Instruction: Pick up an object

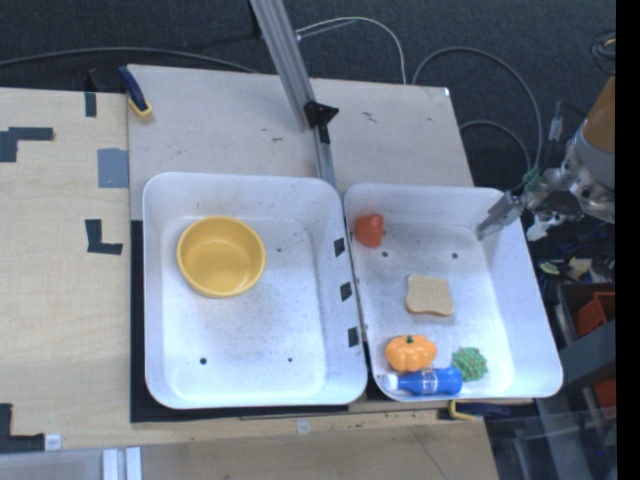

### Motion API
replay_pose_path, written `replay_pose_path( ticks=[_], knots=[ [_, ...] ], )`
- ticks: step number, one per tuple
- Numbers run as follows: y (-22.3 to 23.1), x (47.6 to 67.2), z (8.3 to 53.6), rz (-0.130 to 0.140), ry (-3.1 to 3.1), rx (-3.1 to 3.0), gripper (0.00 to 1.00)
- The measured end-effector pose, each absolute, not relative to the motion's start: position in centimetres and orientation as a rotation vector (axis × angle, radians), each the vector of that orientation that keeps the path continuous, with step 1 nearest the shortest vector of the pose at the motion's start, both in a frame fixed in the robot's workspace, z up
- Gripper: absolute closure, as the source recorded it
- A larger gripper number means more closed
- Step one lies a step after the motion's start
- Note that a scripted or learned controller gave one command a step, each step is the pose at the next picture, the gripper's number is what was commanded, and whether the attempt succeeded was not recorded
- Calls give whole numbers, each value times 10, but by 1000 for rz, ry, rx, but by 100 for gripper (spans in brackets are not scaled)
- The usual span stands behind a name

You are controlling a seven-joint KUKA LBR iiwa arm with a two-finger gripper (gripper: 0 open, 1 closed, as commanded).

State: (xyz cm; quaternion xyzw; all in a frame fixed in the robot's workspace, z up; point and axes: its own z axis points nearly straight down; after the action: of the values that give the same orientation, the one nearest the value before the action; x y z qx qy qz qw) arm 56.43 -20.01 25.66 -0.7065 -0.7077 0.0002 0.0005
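Gripper (492, 226) sits at the right bin's (520, 298) far-right rim (jaw state: cannot tell). Bring it over the bread (429, 296); it lies apart from the rest.

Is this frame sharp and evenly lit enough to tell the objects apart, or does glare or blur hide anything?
Camera view: soft and slightly grainy, light even; the yellow bowl, slice of bread, small pumpkin and blue bottle read clearly; no strong glare on the white bins; the gripper at the right bin's edge is blurred, its fingers indistinct.
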Motion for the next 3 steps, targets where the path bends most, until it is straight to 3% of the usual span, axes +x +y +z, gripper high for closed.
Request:
replay_pose_path(
  ticks=[1,3],
  knots=[
    [-200,564,257,1,-2223,-2218,0],
    [-196,554,166,7,-2219,-2216,0]
  ],
)
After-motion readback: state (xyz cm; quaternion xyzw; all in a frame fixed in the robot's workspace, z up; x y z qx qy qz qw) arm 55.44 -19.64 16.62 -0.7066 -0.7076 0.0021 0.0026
